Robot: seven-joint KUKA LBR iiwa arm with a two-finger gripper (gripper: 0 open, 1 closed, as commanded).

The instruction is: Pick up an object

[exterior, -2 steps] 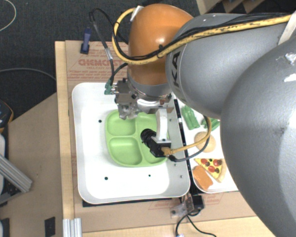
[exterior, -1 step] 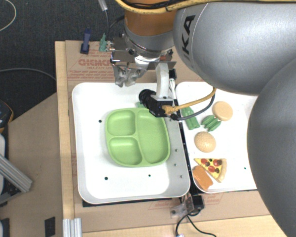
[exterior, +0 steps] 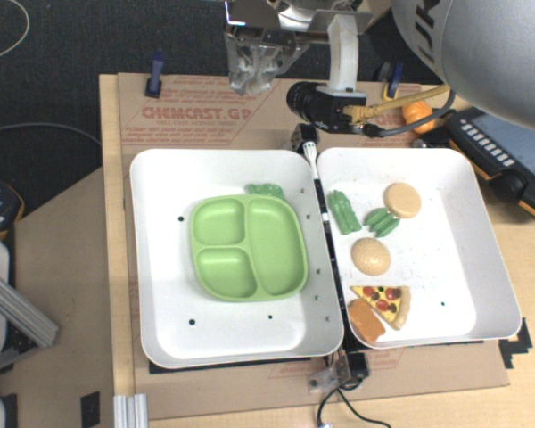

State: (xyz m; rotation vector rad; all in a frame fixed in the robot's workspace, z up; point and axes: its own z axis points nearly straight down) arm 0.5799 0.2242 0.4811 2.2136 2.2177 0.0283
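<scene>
hovering above the bench's far edge, the gripper [exterior: 254,71] shows translucent fingers; released or clenched cannot be told. toy foods lie in the right bin [exterior: 459,172]: pizza slice [exterior: 383,300], two buns [exterior: 402,200], green pods [exterior: 343,210]. green divided tray [exterior: 247,246] in left bin [exterior: 156,239].

Bright, even overhead light, soft shadows, mild glare on the white bins [exterior: 160,328]; arm blurred.
</scene>
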